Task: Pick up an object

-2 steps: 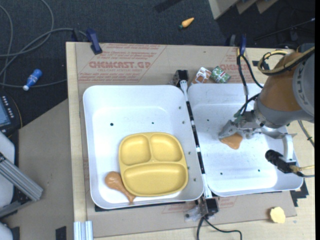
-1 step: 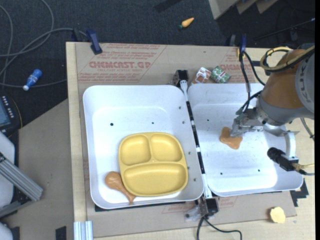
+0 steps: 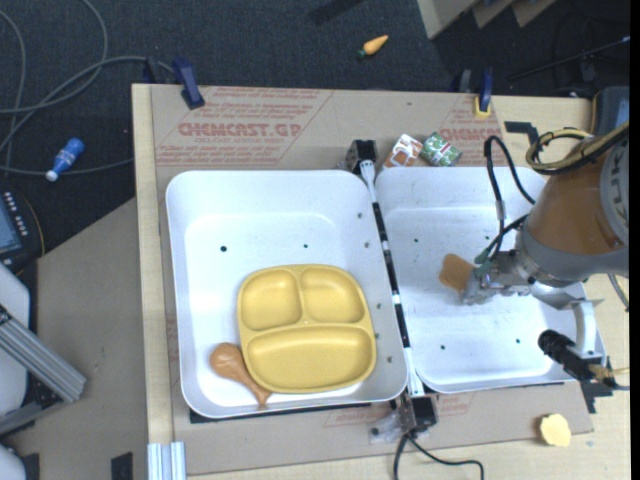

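In the right bin [image 3: 450, 363] lies a small brown object [image 3: 455, 270], near the bin's middle. My gripper [image 3: 479, 285] reaches in from the right and sits low, right against the brown object's right side. The arm's grey and orange wrist [image 3: 570, 223] hides what is behind it. The left bin [image 3: 200, 218] holds a yellow divided plate [image 3: 305, 328] with an orange-brown drumstick-shaped toy [image 3: 236, 365] at its lower left.
Two small packets [image 3: 424, 150] lie on the bench behind the right bin. A yellow lump [image 3: 553, 429] sits at the bench's front right. Blue clamps [image 3: 187, 83] grip the back edge. Black cables [image 3: 505, 183] loop over the right bin.
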